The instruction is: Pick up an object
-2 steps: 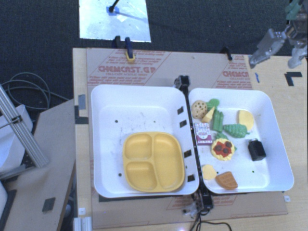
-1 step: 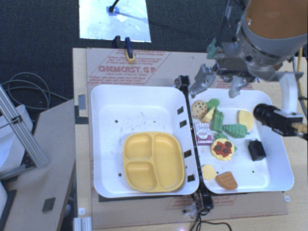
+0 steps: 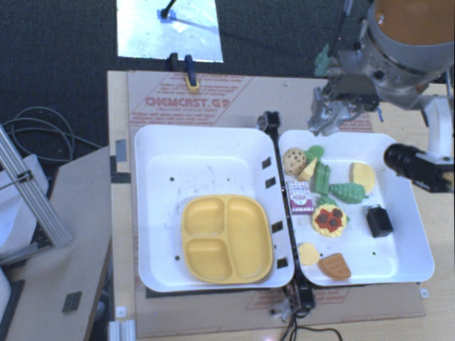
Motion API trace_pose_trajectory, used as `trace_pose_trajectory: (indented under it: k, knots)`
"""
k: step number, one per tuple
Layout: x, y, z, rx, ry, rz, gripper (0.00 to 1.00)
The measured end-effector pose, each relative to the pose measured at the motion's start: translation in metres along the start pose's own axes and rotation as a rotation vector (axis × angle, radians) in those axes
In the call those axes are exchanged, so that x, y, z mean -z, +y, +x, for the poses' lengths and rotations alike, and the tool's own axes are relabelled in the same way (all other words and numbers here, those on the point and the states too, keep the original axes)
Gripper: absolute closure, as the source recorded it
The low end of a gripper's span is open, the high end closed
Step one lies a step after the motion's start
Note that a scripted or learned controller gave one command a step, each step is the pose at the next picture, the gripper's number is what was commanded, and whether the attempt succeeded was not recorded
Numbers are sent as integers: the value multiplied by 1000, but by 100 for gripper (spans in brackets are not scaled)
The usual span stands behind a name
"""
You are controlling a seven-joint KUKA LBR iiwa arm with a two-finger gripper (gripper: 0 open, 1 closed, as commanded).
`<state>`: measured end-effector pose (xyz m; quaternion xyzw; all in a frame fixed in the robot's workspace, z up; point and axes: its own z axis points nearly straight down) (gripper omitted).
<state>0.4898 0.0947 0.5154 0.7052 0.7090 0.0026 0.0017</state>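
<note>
Near edge, right bin: brown toast-shaped wedge [image 3: 334, 266] and pale yellow round disc [image 3: 308, 253] sit by the front wall of the shallow white right-hand bin [image 3: 421, 260], loose and easy to reach from above.
Left bin: shallow white left-hand bin [image 3: 153, 190] carries one yellow three-section plastic plate [image 3: 227, 238], lying flat toward the front, likely the spot for drops.
Middle of right bin: black block [image 3: 379, 221] alone at the right; round red-topped pizza toy [image 3: 329, 219] just beside a small pink-and-white carton [image 3: 300, 197] against the divider.
Far cluster: green ridged vegetable toys [image 3: 335, 185], speckled cookie ball [image 3: 293, 161] and yellow half-round slice [image 3: 363, 177] crowd together, touching, so a clean grab there looks tricky.
Pick targets: all in the right bin, none lifted yet.
Arm: grey gripper [image 3: 328, 119] hangs over the far rim of the right bin, above the surface [image 3: 206, 99], well placed to descend on the cluster.
Jaws: blurred and foreshortened, can't tell wide or narrow; nothing seen held.
</note>
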Motion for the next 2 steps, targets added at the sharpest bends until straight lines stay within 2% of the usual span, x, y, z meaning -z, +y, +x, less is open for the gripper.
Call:
trace_pose_trajectory:
  k: [1,2]
  knots:
    - [-1,0,0,0,0,1,0]
    - [11,1,0,2,1,-3,100]
